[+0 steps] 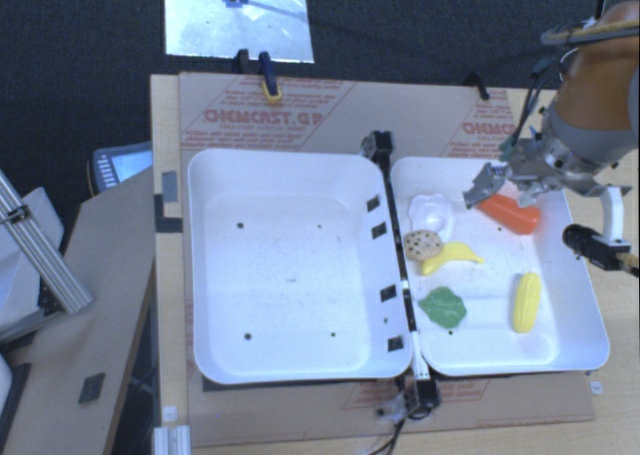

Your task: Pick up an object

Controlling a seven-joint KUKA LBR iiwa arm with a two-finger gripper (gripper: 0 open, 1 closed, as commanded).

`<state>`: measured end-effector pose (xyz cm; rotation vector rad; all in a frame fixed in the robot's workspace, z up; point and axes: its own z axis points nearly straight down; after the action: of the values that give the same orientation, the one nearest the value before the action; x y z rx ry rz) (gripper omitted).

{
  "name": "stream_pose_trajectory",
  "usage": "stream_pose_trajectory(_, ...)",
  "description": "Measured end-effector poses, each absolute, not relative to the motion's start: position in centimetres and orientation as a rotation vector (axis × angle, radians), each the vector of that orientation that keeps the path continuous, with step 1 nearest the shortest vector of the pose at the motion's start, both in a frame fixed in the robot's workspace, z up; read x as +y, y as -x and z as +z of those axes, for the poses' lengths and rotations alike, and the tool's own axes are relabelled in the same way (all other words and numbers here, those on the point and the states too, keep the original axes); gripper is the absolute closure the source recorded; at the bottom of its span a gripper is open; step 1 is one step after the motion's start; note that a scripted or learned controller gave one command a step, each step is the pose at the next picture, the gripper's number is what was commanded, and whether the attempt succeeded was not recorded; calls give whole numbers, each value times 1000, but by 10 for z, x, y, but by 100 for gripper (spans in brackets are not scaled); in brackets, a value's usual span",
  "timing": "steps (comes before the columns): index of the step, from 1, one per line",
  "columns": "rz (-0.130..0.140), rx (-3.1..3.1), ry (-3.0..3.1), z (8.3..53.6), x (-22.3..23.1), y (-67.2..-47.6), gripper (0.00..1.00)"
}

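My gripper [508, 186] hangs over the back part of the right bin [580, 338], reaching in from the right. Just under and in front of it lies an orange carrot-like piece [512, 214], its upper end partly covered by the gripper. I cannot tell whether the gripper touches it. Also in the right bin are a white lump [430, 211], a brown spotted cookie [422, 241], a yellow banana [453, 257], a green leafy piece [442, 305] and a yellow corn cob [526, 301].
The left bin [290, 263] sits beside the right one, with a black clip-studded divider [392, 243] between them. Both rest on a cardboard sheet [300, 113]. A shiny square plate [238, 1] lies behind the bench.
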<state>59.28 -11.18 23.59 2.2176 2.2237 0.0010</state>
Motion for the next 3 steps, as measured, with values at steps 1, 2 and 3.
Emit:
stream_pose_trajectory(1,5,2225,-2213,247,-112,-594,100)
stream_pose_trajectory(2,2,2232,-2214,264,-66,-540,100)
stream_pose_trajectory(3,16,2232,-2203,359,7,-501,100)
